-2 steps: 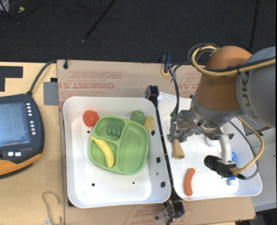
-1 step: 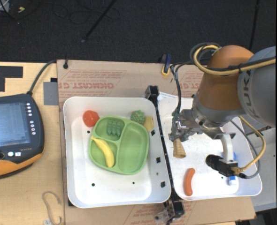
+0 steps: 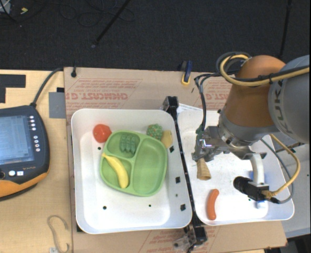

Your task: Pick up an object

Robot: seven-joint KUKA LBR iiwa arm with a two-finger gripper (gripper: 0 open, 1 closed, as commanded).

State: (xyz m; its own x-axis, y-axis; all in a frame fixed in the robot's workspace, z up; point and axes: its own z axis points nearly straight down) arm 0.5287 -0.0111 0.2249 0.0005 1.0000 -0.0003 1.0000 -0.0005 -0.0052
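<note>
The gripper (image 3: 204, 154) stands in the right white bin (image 3: 282, 212), directly above the tan cone-shaped object (image 3: 203, 169); whether it is spread cannot be determined. The cone's long axis runs near-vertically in view.

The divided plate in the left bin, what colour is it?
Light green; the divided plate shows clearly in the camera view.

The grey arm (image 3: 282, 104) reaches in from the right, its orange band bent over, gripper (image 3: 204, 153) pointing down and left.
</note>
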